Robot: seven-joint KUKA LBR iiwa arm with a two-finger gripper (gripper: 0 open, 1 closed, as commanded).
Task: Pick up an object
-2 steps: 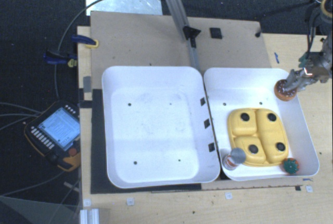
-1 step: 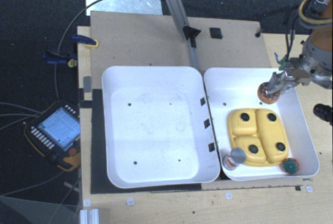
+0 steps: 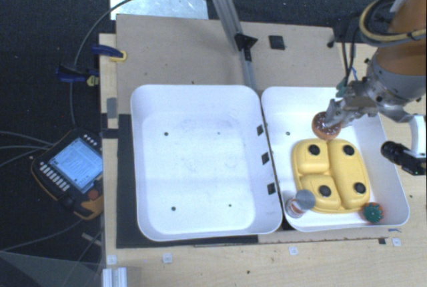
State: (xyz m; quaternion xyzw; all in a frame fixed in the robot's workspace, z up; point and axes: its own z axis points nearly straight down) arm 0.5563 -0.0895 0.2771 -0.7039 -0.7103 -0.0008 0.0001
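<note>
At the near edge of the right bin [image 3: 393, 215] a small green and orange ball [image 3: 372, 212] sits in the corner, with a small grey-capped object [image 3: 300, 202] at the opposite near corner, touching the yellow tray-like piece with black dots [image 3: 331, 175] that lies between them. Just beyond the yellow piece, the gripper [image 3: 333, 120] hangs low over a small round reddish-brown object [image 3: 325, 125]; whether it is open or closed I cannot tell. The left bin [image 3: 143, 212] lies beside it on the worktop [image 3: 180, 52], where a handheld screen unit [image 3: 72, 169] rests off its left edge.
</note>
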